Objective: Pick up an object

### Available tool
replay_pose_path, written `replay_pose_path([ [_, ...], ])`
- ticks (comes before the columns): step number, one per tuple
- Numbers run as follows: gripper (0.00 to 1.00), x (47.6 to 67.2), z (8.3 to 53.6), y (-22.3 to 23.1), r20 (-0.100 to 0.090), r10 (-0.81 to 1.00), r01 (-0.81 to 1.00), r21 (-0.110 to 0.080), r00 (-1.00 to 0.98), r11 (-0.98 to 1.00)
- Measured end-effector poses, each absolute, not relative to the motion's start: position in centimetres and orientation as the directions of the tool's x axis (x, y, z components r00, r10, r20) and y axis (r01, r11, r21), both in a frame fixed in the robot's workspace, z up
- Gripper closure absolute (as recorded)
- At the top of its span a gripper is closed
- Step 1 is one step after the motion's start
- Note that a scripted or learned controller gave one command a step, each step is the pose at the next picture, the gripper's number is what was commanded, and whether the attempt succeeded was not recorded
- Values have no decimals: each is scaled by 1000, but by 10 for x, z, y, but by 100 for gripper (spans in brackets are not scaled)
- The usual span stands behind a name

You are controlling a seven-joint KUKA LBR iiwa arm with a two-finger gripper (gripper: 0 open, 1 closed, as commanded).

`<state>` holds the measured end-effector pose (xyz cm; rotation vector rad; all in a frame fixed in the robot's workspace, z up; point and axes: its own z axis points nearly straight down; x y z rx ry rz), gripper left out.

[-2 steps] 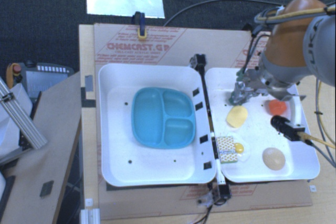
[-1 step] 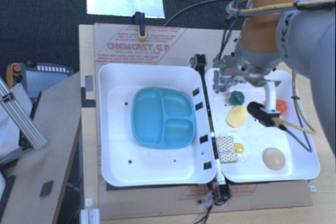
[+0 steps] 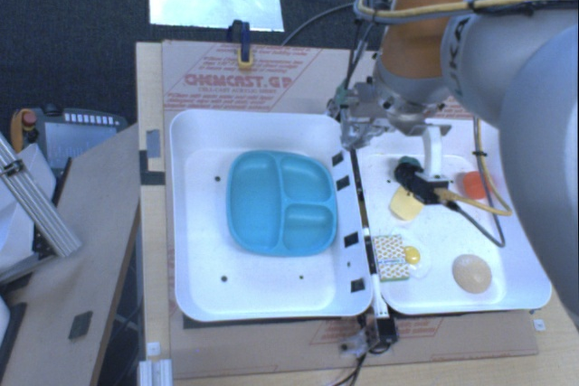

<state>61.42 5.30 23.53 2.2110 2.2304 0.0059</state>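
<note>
Two white bins sit side by side: the left bin (image 3: 208, 240) and the right bin (image 3: 520, 280). There is one blue plate (image 3: 276, 202), one yellow wedge (image 3: 406, 204), one orange block (image 3: 471, 185), one patterned packet (image 3: 389, 256), one small yellow lump (image 3: 412, 256) and one beige egg (image 3: 471, 273).

The gripper (image 3: 355, 138) hangs over the wall between the two bins, toward its twelve o'clock end. How far open it is cannot be told from this angle, and nothing can be seen in its grip. It is well apart from every loose thing.

The left bin holds the plate alone, lying flat at about its centre, with three compartments. The right bin holds the other five things. The wedge is near the centre, with the block at its three o'clock, near it but apart. The packet lies at seven o'clock, against the shared wall, with the lump touching its three o'clock edge. The egg rests at five o'clock, apart from the rest.
</note>
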Motion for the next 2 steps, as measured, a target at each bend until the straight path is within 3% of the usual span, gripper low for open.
replay_pose_path([
  [1,100,643,224,92,1,1000,1000,4,-8,8],
  [2,100,650,220,106,0,1000,1000,3,-6,6],
])
